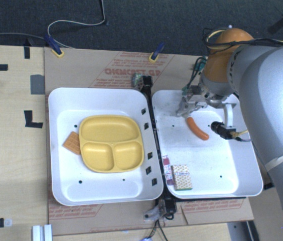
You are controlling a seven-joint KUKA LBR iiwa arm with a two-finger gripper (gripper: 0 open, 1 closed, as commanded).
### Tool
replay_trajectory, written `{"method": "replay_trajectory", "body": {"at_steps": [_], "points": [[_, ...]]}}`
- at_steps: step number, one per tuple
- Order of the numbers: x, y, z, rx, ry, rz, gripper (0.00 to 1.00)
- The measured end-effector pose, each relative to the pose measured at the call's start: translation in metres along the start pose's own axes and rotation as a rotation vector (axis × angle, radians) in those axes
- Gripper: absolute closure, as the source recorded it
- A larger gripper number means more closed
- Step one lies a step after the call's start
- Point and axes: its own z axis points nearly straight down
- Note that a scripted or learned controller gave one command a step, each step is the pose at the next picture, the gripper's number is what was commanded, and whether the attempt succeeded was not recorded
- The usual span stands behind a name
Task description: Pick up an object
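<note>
An orange sausage-shaped object (197, 128) lies in the right bin (242, 177), tilted down to the right. My gripper (187, 108) hangs just above its upper-left end, fingers pointing down toward it. A small patterned box (182, 177) rests near the right bin's front left, beside a thin pink-striped packet (167, 170). In the left bin (61, 185) sits a yellow divided plate (112, 142) with a brown cracker (72, 143) tucked at its left edge.
The grey arm with its orange band (227, 54) fills the upper right and overhangs the right bin's far side. A black ridge (150, 134) divides the two bins. Cables and clips lie on the cardboard behind the bins.
</note>
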Motion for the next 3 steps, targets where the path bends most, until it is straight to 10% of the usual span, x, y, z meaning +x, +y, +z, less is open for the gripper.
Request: {"method": "replay_trajectory", "body": {"at_steps": [1,2,3], "points": [[0.000,0.000,-0.001,-0.002,0.000,0.000,0.00],[0.000,0.001,-0.011,-0.003,-0.002,0.000,1.00],[0.000,0.000,-0.010,-0.002,-0.003,0.000,0.00]]}}
